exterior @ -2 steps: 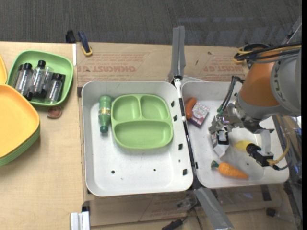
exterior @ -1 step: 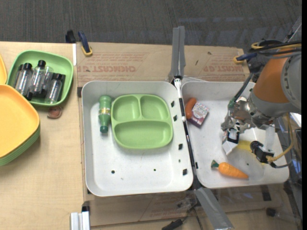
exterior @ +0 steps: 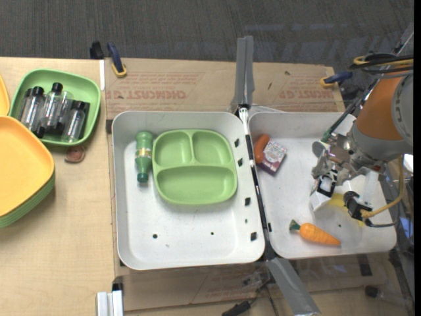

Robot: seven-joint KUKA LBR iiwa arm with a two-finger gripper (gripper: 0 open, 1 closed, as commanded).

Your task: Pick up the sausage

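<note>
Over the right white plastic bin (exterior: 368,242) your grey two-finger gripper (exterior: 327,188) hangs low; whether its jaws are spread or pressed together, you cannot tell. What looks like the reddish-orange sausage (exterior: 261,147) lies well to the jaws' left, against the bin's dividing wall, touching a purple-and-white packet (exterior: 273,157). An orange toy carrot (exterior: 317,234) lies just below the jaws.

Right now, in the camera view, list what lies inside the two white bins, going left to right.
Green bottle → green divided plate → sausage → small purple packet → carrot → pincer.
</note>
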